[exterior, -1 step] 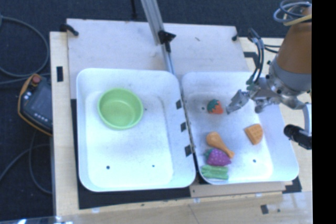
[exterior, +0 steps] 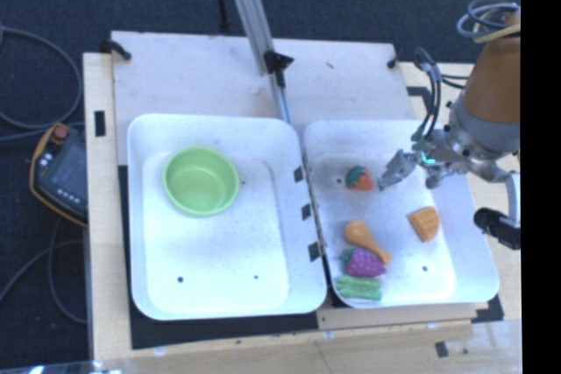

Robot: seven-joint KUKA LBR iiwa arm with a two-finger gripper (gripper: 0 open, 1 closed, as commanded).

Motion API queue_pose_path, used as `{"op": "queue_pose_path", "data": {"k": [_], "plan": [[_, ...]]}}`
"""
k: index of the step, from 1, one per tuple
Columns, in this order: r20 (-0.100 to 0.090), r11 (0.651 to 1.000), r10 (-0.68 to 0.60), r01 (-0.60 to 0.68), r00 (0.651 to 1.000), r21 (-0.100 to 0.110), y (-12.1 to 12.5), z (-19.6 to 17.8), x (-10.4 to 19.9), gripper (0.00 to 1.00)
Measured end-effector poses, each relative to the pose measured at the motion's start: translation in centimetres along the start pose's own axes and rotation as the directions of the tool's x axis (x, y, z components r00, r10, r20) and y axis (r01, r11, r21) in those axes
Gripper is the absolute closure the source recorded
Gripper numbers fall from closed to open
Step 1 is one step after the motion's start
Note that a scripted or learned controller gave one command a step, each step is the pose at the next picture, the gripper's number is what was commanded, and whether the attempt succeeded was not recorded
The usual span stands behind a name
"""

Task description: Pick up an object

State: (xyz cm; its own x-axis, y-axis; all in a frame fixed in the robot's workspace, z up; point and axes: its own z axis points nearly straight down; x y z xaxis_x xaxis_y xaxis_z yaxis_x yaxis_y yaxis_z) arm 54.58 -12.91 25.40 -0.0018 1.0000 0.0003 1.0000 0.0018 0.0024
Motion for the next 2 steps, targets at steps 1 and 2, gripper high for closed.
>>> {"op": "queue_pose_path", "data": {"k": [1,2], "plan": [[0.002,1.0,0.003,-0.003,1.0,0.007,-0.2,6.3,-0.2,0.0],[0.001,1.0,0.003,-0.003,1.0,0.007,-0.8,12.5,-0.1,0.0]]}}
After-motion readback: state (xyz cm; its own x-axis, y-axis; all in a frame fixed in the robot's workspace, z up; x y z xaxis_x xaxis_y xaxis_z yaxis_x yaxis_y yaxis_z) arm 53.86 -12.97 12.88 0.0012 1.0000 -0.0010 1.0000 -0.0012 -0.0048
